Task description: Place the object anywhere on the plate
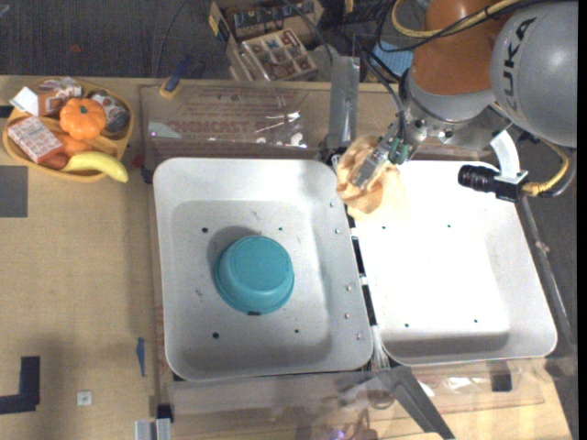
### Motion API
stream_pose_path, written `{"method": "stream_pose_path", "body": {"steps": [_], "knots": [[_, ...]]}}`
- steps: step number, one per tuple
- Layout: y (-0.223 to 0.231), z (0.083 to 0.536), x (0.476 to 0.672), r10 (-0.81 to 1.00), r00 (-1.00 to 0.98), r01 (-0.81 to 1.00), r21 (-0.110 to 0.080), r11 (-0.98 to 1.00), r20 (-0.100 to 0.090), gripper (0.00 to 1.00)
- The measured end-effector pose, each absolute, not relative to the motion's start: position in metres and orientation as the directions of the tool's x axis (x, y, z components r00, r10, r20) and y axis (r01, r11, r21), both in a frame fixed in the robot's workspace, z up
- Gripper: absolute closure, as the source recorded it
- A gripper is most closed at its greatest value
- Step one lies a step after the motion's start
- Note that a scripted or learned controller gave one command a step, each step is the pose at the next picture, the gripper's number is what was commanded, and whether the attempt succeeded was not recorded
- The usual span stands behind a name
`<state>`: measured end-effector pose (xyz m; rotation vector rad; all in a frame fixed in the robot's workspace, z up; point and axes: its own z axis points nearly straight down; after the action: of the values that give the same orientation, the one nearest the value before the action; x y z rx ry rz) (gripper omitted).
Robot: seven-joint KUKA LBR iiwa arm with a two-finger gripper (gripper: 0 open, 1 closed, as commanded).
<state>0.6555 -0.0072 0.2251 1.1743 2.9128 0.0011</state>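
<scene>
A teal round plate (255, 273) lies upside-down-looking in the middle of the left white bin (183, 200). My gripper (371, 169) hangs over the back edge where the two bins meet, reaching in from the upper right. A pale tan, soft-looking object (370, 191) sits around the fingertips, blurred, and the gripper is shut on it. The object is above the back left corner of the right bin (459, 273), up and to the right of the plate.
A basket (64, 131) with an orange toy pumpkin, a banana and small packets stands on the bench at the far left. A clear plastic tray (238, 122) lies behind the left bin. Boxes and cables crowd the back.
</scene>
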Motion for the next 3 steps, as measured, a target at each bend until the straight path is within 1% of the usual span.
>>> {"method": "stream_pose_path", "body": {"steps": [1, 2, 3], "knots": [[0.033, 0.224, 0.621, 0.362, -0.932, 0.362, 0.002, 0.932, -0.001, 1.00], [0.068, 0.230, 0.602, 0.007, -1.000, 0.007, 0.002, 1.000, -0.002, 1.00], [0.114, 0.227, 0.580, 0.000, -1.000, 0.000, 0.002, 1.000, -0.002, 1.00]]}}
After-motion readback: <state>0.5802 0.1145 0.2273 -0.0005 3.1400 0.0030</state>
